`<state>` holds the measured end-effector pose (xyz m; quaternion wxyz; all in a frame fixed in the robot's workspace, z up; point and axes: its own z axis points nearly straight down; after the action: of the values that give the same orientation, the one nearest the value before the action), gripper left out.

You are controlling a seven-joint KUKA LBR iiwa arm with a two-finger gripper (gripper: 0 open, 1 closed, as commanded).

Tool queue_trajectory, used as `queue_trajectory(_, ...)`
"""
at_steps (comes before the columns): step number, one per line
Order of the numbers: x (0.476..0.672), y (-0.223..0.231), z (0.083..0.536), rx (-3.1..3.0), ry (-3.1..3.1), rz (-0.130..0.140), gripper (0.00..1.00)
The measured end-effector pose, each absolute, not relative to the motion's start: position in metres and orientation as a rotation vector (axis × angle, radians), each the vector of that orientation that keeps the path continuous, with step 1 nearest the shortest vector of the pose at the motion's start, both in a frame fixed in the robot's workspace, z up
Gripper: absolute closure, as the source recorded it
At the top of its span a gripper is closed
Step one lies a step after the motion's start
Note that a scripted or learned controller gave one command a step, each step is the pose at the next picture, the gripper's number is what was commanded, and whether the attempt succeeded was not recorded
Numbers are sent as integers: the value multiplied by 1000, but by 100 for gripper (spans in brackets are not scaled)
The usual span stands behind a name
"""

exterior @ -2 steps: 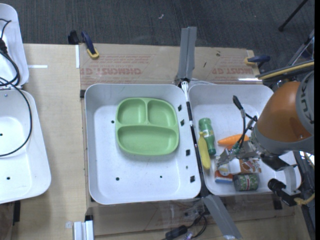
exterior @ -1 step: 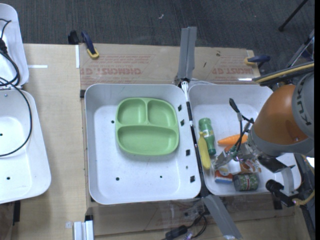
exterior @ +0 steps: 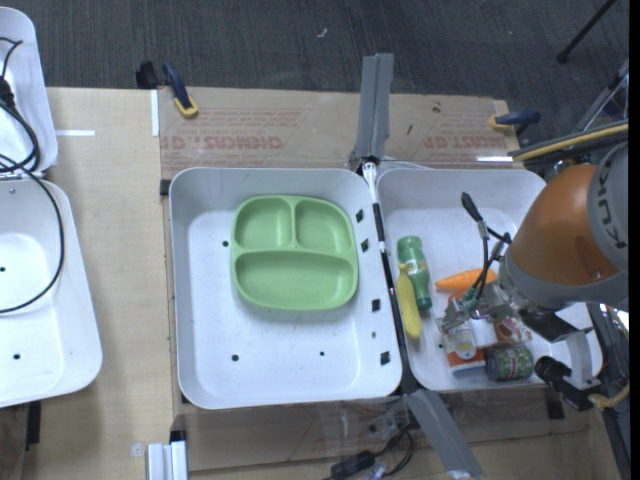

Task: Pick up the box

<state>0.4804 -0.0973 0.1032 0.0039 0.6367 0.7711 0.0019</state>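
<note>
Camera view: I am looking down on both bins. The hand (exterior: 462, 320) is sitting low in the right bin (exterior: 440, 193), in the lower right of the frame, under the orange-banded arm (exterior: 565, 243). I cannot tell from here how the hand is set; metal parts and clutter are overlapping.

The box (exterior: 462, 347) is lying just below the hand in the frame, touching or nearly touching it: a small flat carton, white with red and blue print. Its long axis is hard to judge, since the hand is covering its upper part. So I am judging that the coming move is a short drop toward the frame's bottom edge.

Close neighbours: a dark ribbed can (exterior: 510, 362) on its side just right of the box, a smooth yellow banana (exterior: 409, 306) to its left, a glossy green bottle (exterior: 414, 271) and an orange carrot (exterior: 462, 280) above. The left bin (exterior: 190, 298) is holding a matte green divided plate (exterior: 295, 253).
</note>
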Motion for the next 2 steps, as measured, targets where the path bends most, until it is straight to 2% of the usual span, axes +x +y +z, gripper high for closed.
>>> queue_trajectory(1,480,-98,112,1998,2415,5,100)
queue_trajectory(2,478,0,210,2094,2342,-3,100)
